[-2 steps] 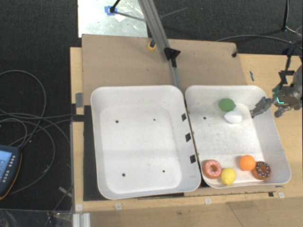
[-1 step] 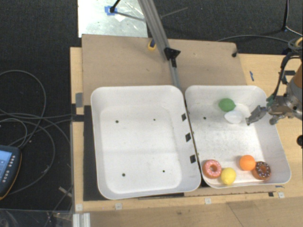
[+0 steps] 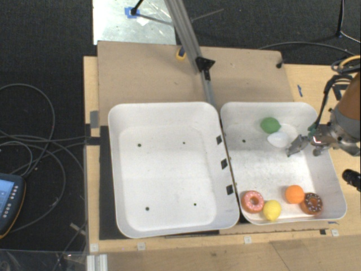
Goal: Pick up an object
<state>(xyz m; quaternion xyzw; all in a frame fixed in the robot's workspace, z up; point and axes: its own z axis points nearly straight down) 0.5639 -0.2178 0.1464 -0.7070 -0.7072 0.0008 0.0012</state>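
Observation:
The right bin point(image 3: 248, 168) holds several small things. A green ball point(image 3: 270, 124) and a white lump point(image 3: 280, 138) lie together at its far side. Along the near edge sit a pink donut point(image 3: 252, 200), a yellow lemon point(image 3: 272, 210), an orange point(image 3: 294, 193) and a chocolate donut point(image 3: 312, 203). My gripper point(image 3: 306, 147) hangs over the right side of this bin, just right of the white lump and a little above the floor. Its fingers stand open with nothing between them; the left fingertip point(image 3: 293, 149) is close to the white lump.
The left bin point(image 3: 169, 168) lies beside the right one, their rims meeting at black clips point(image 3: 224, 163). A grey pole point(image 3: 189, 33) slants in from the top to the bins' far edge. Cables trail on the floor at left.

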